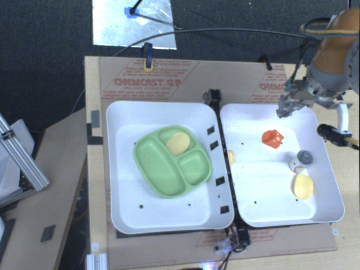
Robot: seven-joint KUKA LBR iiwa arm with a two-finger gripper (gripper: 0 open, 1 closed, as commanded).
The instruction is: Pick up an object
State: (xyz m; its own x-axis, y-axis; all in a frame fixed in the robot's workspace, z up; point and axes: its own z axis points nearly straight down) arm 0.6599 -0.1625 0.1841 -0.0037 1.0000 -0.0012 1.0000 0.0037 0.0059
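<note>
Arm: grey with an orange band (pixel 336 41), it reaches in from the right and hangs over the far right corner of the right bin.
Jaws: the gripper (pixel 284 110) points down at the far edge of the right bin (pixel 247 207); it is small and dark against the white, so I cannot tell how far it is open, and nothing shows between its tips.
Red object: a small red-orange piece (pixel 273 138) lies on the floor of the right bin, near the gripper but apart from it, toward the near side.
Grey object: a small round grey thing (pixel 304 157) lies right of the red piece, close to the bin's right wall.
White object: a small pale thing (pixel 295 165) sits just beside the grey one, touching or almost touching it.
Yellow object: a pale yellow, egg-like lump (pixel 302 187) lies nearer the front of the right bin, just below the grey and white pair.
Left bin: the left bin (pixel 124 207) holds a green divided plate (pixel 163 173), set at a slant.
On the plate: a second pale yellow lump (pixel 179 143) rests in the plate's far compartment.
Divider: the two bins touch along a dark seam; a small yellowish bit (pixel 230 157) shows at the right bin's left wall.
Desk: both bins rest on a brown cardboard sheet (pixel 169 77) on the desk.
</note>
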